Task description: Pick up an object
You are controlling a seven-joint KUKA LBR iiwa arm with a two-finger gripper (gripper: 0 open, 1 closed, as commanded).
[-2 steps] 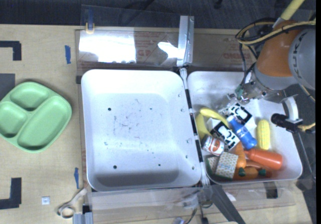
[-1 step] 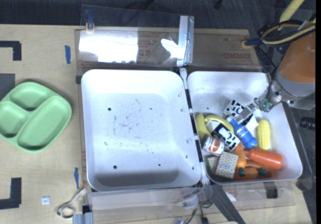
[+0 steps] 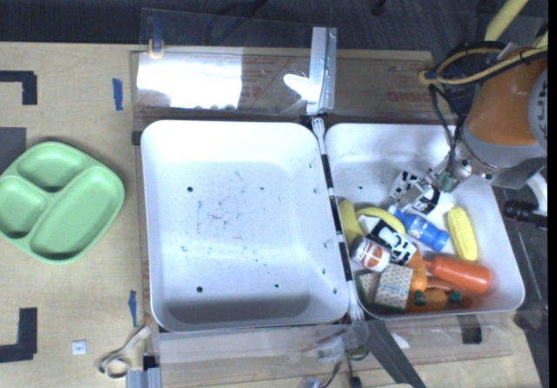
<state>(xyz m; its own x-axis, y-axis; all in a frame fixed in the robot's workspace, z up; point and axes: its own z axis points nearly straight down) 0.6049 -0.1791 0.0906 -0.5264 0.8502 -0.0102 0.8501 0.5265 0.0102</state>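
Reaching in from the right, the arm (image 3: 509,112) sets its end effector (image 3: 424,192) low over the right-hand bin (image 3: 365,147), at the upper edge of a pile of small objects. Candidates for the pick lie crowded in that bin's lower half: a blue bottle (image 3: 424,230), a yellow corn cob (image 3: 462,233), a banana (image 3: 350,219), an orange carrot-shaped toy (image 3: 458,272), a red-and-white can (image 3: 372,255) and a patterned box (image 3: 393,287). The left bin (image 3: 233,221) and a green divided plate (image 3: 57,201) on the worktop (image 3: 70,82) play no part.

Risk, as judged from this layout: the objects touch or overlap, so a closing grasp could pinch two at once, or nudge a rounded item (the bottle or the cob) sideways so that it slips out. A descent slightly off target may land on the bare bin floor just above the pile and come up with nothing.

End effector: its black-and-white tip appears to sit just beside the blue bottle, possibly touching it. Whether its fingers stand apart or together cannot be told at this resolution, and no object is visibly held between them.
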